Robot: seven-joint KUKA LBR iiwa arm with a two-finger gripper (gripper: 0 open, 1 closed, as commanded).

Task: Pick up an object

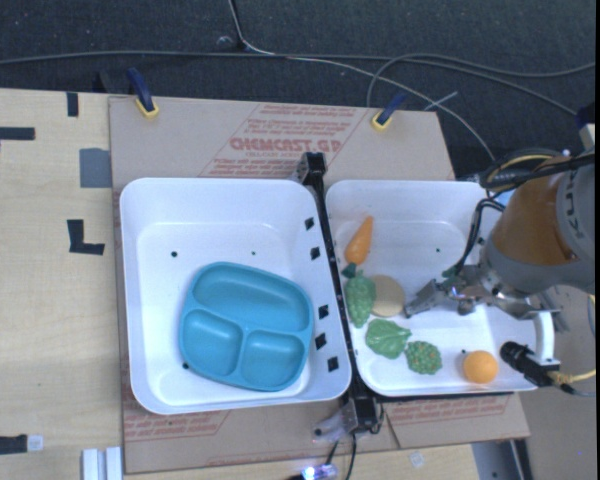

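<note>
The right bin (420, 213) holds an orange carrot (359, 239), a beige round piece (387, 295), a green leafy piece (359, 300), a flat green leaf (387, 338), a small broccoli (423, 357) and an orange ball (479, 366). My gripper (416, 301) reaches in from the right and hovers low, just right of the beige round piece. Its fingers point left, slightly apart, with nothing between them.
The left bin (140, 258) contains a blue divided tray (245, 326). A black divider (323, 268) runs between the bins. Cables cross the dark floor behind the bench, and the arm's orange band (535, 230) hangs over the right bin's right wall.
</note>
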